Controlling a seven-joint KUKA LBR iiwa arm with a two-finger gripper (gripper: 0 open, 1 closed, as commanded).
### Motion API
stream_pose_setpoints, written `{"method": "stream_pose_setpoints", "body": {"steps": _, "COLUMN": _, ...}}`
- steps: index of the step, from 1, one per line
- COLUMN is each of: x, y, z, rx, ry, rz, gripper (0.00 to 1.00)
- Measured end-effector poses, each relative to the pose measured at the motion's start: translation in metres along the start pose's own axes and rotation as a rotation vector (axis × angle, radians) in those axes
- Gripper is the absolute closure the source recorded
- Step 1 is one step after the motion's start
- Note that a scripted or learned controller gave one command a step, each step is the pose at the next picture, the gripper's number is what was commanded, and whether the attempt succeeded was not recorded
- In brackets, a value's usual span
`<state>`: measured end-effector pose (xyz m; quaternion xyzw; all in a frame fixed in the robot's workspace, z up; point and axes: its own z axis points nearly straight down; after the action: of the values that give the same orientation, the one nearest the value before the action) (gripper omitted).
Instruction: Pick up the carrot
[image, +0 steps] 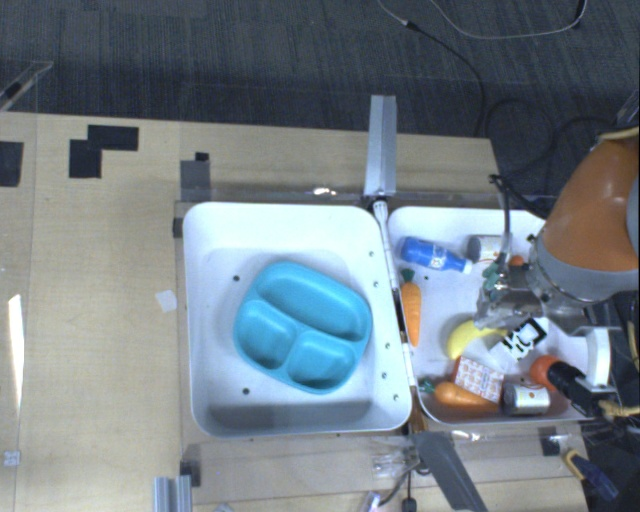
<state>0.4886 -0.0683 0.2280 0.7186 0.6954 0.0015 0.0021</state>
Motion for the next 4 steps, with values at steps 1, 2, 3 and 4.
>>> {"method": "stream_pose_setpoints", "body": {"steps": 1, "x": -0.013, "y": 0.0, "z": -0.009, "rx": 0.001, "ry": 0.0, "rz": 0.007, "gripper": 1.0}}
{"method": "stream_pose_setpoints", "body": {"steps": 2, "x": -0.131, "y": 0.004, "z": -0.005, "rx": -0.001, "ry": -0.003, "rz": -0.075, "gripper": 1.0}}
{"method": "stream_pose_setpoints", "body": {"steps": 3, "x": -0.137, "y": 0.004, "z": -0.004, "rx": 0.0, "ry": -0.002, "rz": 0.026, "gripper": 1.0}}
{"method": "stream_pose_setpoints", "body": {"steps": 4, "x": -0.106, "y": 0.003, "z": -0.007, "rx": 0.002, "ry": -0.001, "rz": 0.162, "gripper": 1.0}}
